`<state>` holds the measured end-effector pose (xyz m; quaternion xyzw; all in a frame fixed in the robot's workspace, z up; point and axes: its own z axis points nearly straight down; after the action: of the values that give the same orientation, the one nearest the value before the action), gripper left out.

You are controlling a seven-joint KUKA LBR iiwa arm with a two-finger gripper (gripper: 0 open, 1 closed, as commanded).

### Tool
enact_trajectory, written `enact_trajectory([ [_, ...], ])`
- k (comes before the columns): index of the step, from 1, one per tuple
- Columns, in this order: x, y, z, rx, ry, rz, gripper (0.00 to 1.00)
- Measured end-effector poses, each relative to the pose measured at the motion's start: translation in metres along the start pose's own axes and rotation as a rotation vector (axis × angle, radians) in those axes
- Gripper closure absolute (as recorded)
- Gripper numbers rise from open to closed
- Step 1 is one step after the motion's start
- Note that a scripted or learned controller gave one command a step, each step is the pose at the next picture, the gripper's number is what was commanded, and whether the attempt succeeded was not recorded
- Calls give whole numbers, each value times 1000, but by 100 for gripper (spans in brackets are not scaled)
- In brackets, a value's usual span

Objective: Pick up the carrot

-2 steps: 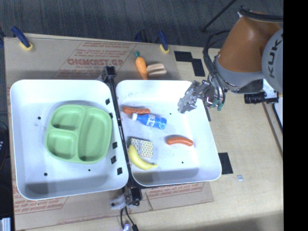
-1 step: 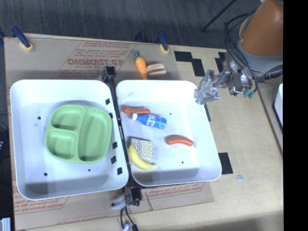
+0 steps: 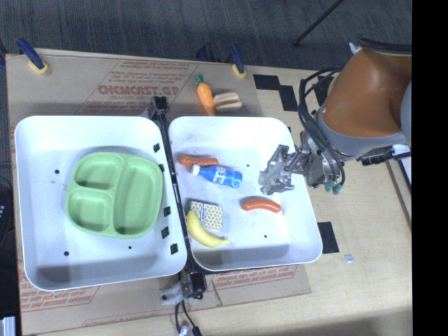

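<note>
Surface: tan bench (image 3: pixel 364 257) carrying two white bins side by side
Carrot (image 3: pixel 204 96): on the surface behind the right bin (image 3: pixel 301 222), outside it, just beside a brown bun (image 3: pixel 227 102)
Right bin: sausage (image 3: pixel 261 204), blue bottle (image 3: pixel 218 176), banana (image 3: pixel 203 232)
Jaws (image 3: pixel 274 182): over that bin, parted, holding nothing

I work in a robot lab, not a home or kitchen. My table (image 3: pixel 364 271) is a plain pale board with printed cardboard (image 3: pixel 140 82) laid over it and held down by blue clamps (image 3: pixel 31 54) at its far edge. Black square markers (image 3: pixel 269 82) are stuck on the table beside the cardboard. On the cardboard sit two white bins (image 3: pixel 35 187), joined by black clips (image 3: pixel 162 110), holding toy food. Beyond the table lies dark carpet (image 3: pixel 140 9).
</note>
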<state>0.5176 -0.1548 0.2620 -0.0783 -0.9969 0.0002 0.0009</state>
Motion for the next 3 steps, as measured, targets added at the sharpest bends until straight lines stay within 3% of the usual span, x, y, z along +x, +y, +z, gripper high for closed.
enact_trajectory([
  [1, -30, -52, -32, 1, -4, -285, 100],
  [2, -34, 39, 88, -1, 1, -145, 100],
  [3, -33, -11, 20, 1, -3, -27, 100],
])
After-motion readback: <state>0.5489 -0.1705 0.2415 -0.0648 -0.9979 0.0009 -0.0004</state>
